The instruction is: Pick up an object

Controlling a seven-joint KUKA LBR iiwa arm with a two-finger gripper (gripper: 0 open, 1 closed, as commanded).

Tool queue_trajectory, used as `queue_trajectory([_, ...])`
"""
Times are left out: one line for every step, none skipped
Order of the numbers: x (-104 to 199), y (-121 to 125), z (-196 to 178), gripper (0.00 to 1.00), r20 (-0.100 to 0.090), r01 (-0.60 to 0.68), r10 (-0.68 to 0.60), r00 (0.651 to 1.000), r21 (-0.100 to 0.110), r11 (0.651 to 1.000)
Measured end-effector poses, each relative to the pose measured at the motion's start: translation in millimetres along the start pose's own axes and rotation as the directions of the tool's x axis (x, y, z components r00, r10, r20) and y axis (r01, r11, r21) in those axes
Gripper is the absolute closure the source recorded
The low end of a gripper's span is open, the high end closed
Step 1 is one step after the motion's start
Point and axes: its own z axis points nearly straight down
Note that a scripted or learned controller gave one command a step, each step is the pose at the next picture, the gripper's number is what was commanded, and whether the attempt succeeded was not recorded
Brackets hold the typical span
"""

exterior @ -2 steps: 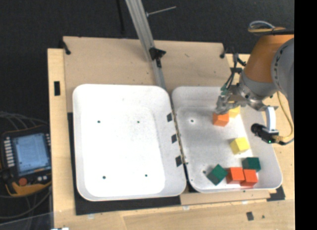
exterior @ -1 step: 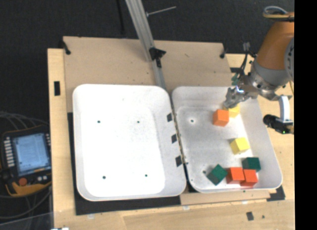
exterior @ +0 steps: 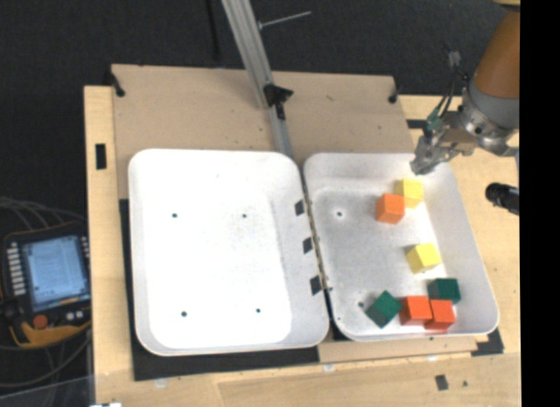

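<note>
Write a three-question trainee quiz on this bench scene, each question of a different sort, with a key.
1. True or false: all the blocks lie in the right bin.
2. How many yellow blocks are there?
3. Which block lies nearest the gripper?
A. the dark green block by the bin's near edge
B. the upper yellow block
C. the red-orange block in the near corner

Key
1. True. All seven blocks sit in the right bin.
2. Two: the upper yellow block and the lower yellow block.
3. B. The gripper is over the bin's far edge, just above that block, which touches the orange block.
</note>
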Motion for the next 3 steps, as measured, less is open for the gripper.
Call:
queue_trajectory([-1,2,-55,1.00,0.000,-0.001,0.001,1.000,0.000,1.000])
queue_trajectory([42,-20,-42,1.00,-0.002,0.000,0.000,1.000,0.008,1.000])
queue_trajectory([90,-26,-44,1.00,-0.004,0.002,-0.002,1.000,0.006,1.000])
